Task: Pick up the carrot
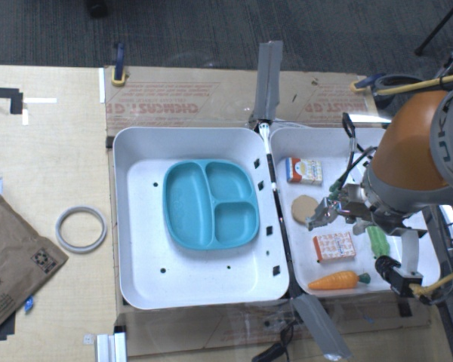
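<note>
The orange carrot [334, 280] with a green tip lies along the front wall of the right bin [317, 138]. My gripper [322, 214] hangs over the middle of that bin, pointing left, just beside a tan round cookie [303, 207]. It is well behind the carrot and apart from it, with a red-and-white box [334, 246] lying between them. Nothing shows in the gripper.
A small white carton [304, 170] lies at the back of the right bin and a green item [377, 241] sits partly under the arm. The left bin [136, 202] holds a teal divided plate [211, 204]. A tape ring [81, 228] lies on the bench at left.
</note>
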{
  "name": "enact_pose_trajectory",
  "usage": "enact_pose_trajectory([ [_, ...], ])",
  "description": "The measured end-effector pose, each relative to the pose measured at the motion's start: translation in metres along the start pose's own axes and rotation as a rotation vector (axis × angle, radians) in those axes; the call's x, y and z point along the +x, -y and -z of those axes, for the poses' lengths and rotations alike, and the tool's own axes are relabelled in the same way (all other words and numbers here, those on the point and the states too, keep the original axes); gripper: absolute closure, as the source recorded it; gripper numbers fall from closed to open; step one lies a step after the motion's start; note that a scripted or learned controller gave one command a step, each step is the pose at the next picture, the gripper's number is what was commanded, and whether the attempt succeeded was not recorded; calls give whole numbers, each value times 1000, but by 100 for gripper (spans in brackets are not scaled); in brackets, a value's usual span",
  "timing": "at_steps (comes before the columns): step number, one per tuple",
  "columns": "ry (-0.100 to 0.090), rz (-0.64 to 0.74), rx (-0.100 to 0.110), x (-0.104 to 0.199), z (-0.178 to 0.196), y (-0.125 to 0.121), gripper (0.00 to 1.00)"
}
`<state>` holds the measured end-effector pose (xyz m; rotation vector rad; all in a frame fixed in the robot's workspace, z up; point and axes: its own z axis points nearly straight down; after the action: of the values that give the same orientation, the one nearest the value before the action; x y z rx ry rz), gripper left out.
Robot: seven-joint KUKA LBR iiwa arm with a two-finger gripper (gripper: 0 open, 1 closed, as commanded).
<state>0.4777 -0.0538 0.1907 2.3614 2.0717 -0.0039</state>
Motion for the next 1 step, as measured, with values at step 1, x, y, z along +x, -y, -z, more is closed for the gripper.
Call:
enact_pose_trajectory([
  [1,-2,500,1,22,0,3,0],
])
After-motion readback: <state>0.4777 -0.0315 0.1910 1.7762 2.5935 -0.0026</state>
